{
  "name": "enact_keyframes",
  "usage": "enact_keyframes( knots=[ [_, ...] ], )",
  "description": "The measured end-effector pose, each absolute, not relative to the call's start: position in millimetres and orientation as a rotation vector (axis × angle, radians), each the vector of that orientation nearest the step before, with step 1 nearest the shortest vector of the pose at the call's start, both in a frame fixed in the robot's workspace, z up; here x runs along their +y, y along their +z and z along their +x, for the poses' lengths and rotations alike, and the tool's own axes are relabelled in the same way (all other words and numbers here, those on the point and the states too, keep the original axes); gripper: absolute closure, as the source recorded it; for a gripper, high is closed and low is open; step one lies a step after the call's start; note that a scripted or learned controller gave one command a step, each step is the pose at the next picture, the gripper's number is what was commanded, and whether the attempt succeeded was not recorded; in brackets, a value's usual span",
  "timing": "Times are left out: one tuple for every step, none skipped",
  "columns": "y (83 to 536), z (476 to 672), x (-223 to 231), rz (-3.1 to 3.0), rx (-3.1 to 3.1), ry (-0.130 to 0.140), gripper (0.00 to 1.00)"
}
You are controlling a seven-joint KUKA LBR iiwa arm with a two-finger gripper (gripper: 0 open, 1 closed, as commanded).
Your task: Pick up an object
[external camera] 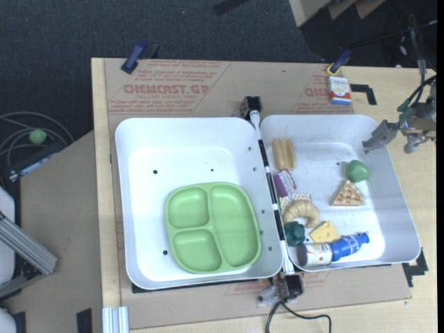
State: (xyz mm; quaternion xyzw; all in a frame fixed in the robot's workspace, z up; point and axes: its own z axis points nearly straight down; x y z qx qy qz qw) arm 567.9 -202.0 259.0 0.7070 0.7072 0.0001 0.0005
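Note:
The right bin holds several small toys. A green ball and a pizza slice lie near the middle. A tan bread roll, a purple piece and a croissant lie along the left wall. At the front are a dark green toy, a yellow cheese wedge and a blue bottle. My gripper hangs over the bin's far right corner, up and to the right of the green ball. It is open, with nothing between its fingers.
The left bin holds a green divided plate. A small red and white box lies on the bench behind the right bin. Black clips join the bins at the divider.

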Motion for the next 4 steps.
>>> enact_keyframes(
  knots=[
    [124,617.4,-202,2.223,2.226,-0.003,0.00],
    [84,585.3,-213,2.224,2.229,0.004,0.00],
    [85,551.3,-204,2.223,2.222,-0.001,0.00],
    [85,563.1,-181,2.220,2.222,0.001,0.00]
  ],
)
